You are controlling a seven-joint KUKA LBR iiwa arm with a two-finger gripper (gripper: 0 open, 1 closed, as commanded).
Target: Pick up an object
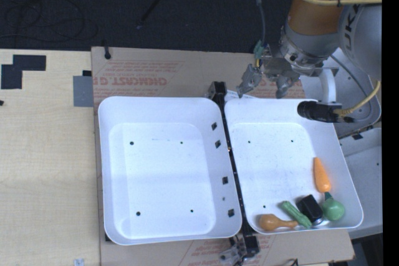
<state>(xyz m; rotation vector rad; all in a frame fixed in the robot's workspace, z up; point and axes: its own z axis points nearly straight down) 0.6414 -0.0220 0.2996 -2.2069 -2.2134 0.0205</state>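
My gripper (pixel 267 85) hangs above the far rim of the right bin (pixel 274 152), its two fingers spread open with nothing between them. Low in that bin's near right corner lie the objects: an orange carrot-shaped piece (pixel 321 175), a black block (pixel 310 208), a green stick (pixel 295 213), a green round piece (pixel 333 209) and a tan gourd-shaped piece (pixel 275 222). The gripper is well away from all of them, toward the far side.
The left bin (pixel 162 171) sits beside the right one, joined by a black clip strip (pixel 225 152). Both rest on a cardboard sheet (pixel 156 75). A black cylinder (pixel 318 111) sticks out over the right bin's far right rim.
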